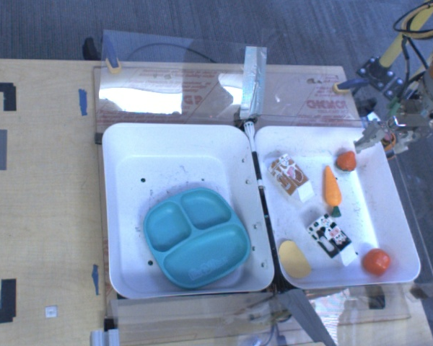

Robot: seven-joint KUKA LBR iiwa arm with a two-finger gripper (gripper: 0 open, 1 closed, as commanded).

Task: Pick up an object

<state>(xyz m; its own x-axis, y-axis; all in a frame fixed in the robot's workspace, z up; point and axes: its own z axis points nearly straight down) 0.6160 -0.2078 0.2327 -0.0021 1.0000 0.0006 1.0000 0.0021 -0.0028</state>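
The pincer [368,137] is seen over the top right edge of the right bin [397,215] — whether it is apart or together cannot be told. Just beside it, a small orange ball [346,161] is found. A carrot [332,187] is laid near a brown box [289,176]. Lower down, a black and white box [330,236], a yellow piece [294,259] and a tomato [376,261] are seen. In the left bin [123,193], a blue plate [195,236] is set.

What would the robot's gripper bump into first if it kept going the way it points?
Probably the small round orange ball in the right white bin; the gripper sits just above it, though height is hard to judge.
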